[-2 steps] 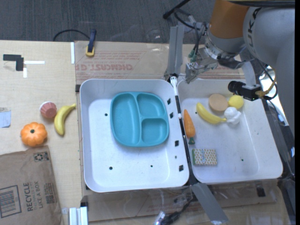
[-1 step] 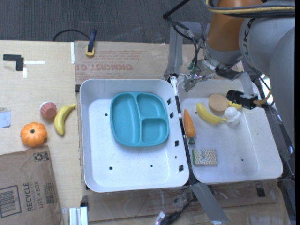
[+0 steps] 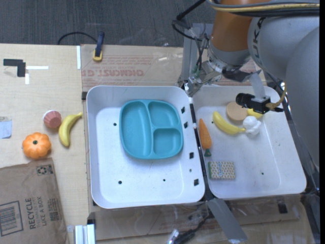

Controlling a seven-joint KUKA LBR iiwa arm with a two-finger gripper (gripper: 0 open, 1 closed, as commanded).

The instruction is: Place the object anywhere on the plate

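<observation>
gripper (image 3: 194,83): hangs over the far end of the seam between the two bins, by the far-right corner of the left bin. Can't tell how far open it is; nothing visibly in its hold.
arm: grey with orange band (image 3: 238,6), comes in from the far right, above the right bin.
orange tapered carrot (image 3: 204,133): right bin, against its left wall, lengthwise near-to-far, nearest item to the gripper.
yellow curved banana (image 3: 226,124): right bin, far half, right of the carrot and apart from it.
tan round disc (image 3: 235,112): just beyond the banana, touching or overlapping it.
small white lumpy object (image 3: 252,126): at the banana's right end, touching it.
green-speckled rectangular sponge (image 3: 222,170): right bin, near-left area, well apart from the rest.
right white shallow bin (image 3: 277,161): holds all five candidate objects; can't tell which one the task means.
teal three-compartment plastic plate (image 3: 151,129): left bin, centre toward far, lying flat.
left white shallow bin (image 3: 109,182): holds the plate.
bench, left side: small orange pumpkin (image 3: 36,145), second yellow banana (image 3: 68,129), pink round cupcake-like piece (image 3: 52,119), cardboard printed RECYCLE (image 3: 25,207).
</observation>
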